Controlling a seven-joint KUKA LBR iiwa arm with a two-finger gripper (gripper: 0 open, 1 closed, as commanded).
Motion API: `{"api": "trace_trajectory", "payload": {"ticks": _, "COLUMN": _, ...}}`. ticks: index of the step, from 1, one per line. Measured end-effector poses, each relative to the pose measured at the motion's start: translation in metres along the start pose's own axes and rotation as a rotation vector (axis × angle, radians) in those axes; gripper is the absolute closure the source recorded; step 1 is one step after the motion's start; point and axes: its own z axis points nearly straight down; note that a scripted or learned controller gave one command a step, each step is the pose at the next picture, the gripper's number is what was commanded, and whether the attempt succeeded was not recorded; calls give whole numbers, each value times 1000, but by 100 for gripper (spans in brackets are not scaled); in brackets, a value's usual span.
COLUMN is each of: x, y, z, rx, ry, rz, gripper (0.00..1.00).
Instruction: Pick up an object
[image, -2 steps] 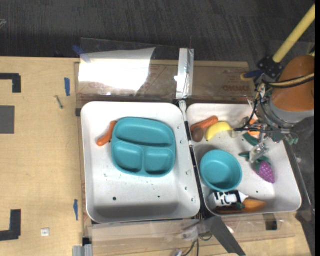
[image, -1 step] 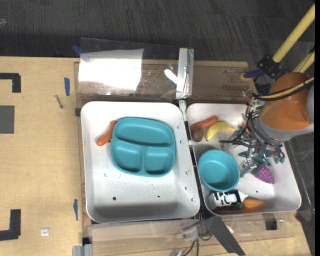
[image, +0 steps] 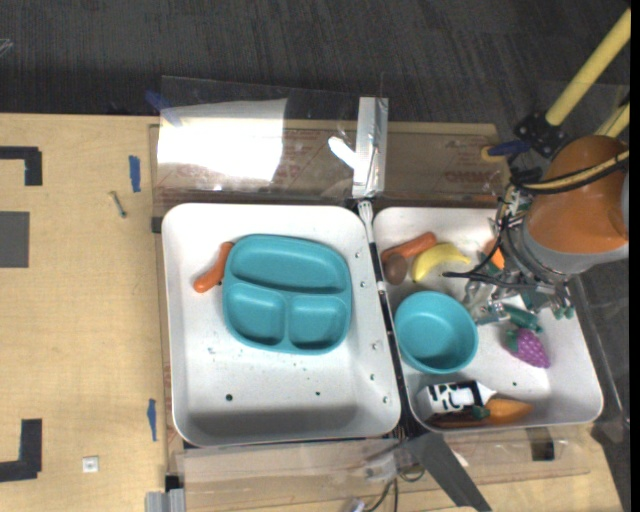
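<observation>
Camera view: our tool (image: 515, 300) hangs over the right bin (image: 585, 385); whether it is spread we cannot tell. At its 5 o'clock lie the purple grapes (image: 531, 348): light, bumpy, likely rubbery, best pinched across the cluster's middle.

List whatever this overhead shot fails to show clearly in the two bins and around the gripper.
- Gripper: metal parts blur together over the right bin, so its state is unreadable.
- Purple grapes: contact with the gripper cannot be judged.
- Orange carrot: partly hidden under the teal divided plate.
- Black-and-white item: too small to identify.
- Arm: cut off by the frame edge.
</observation>
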Motion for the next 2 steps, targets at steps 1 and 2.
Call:
{"api": "trace_trajectory", "payload": {"ticks": 1, "x": -56, "y": -20, "z": -148, "rx": -4, "ry": 6, "rz": -68, "gripper": 100}}
{"api": "trace_trajectory", "payload": {"ticks": 2, "x": -55, "y": -19, "z": -143, "rx": -10, "ry": 15, "rz": -68, "gripper": 0}}
